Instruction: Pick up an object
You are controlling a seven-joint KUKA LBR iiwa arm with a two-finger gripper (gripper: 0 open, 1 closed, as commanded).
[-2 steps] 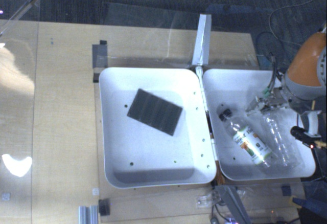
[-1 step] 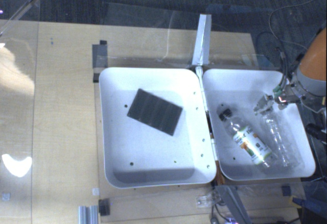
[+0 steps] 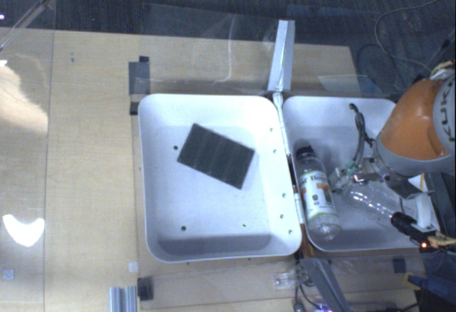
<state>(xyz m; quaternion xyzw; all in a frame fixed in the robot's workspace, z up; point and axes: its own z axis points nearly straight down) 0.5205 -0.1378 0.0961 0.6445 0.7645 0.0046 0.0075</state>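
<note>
The bottle lay on its side in the right bin, black cap up-frame, just left of the gripper. The arm reached in from the right, orange band above the wrist, angled down into that bin. A dark slab sat well left, in the left bin.

Bins: smooth white plastic, slight sheen. Dark pad: matt, ribbed. Bottle: clear glossy plastic, paper label. Bench: pale wood, smooth, under glare.

Labelled clear bottle on its side, seemingly touching right bin's left wall.
</note>
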